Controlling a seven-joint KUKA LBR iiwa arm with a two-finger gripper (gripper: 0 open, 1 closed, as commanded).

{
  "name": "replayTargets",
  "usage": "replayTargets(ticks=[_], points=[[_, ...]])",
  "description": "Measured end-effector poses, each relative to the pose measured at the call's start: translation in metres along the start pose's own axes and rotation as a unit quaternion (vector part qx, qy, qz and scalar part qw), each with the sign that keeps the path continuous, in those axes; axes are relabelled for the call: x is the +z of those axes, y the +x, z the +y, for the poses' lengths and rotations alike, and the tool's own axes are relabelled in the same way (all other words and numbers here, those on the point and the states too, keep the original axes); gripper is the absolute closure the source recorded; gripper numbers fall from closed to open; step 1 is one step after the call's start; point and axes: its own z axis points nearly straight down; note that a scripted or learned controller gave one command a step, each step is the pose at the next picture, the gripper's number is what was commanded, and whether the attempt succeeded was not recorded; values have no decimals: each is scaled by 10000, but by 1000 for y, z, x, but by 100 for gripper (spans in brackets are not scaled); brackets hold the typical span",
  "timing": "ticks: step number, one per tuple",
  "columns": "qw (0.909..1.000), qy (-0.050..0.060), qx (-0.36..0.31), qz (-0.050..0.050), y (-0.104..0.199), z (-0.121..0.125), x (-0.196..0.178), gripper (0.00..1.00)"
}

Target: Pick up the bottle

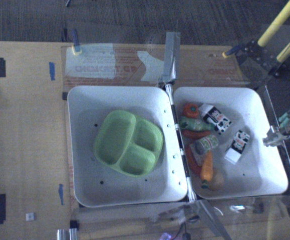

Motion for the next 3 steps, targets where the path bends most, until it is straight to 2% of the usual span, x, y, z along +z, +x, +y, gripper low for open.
replayTargets(ticks=[1,2,3], points=[[9953,0,-973,4,-21,4,51,100],[9940,-20,-1098,-14,-25,37,-184,100],[9984,-9,-557,-8,-29,0,-91,100]])
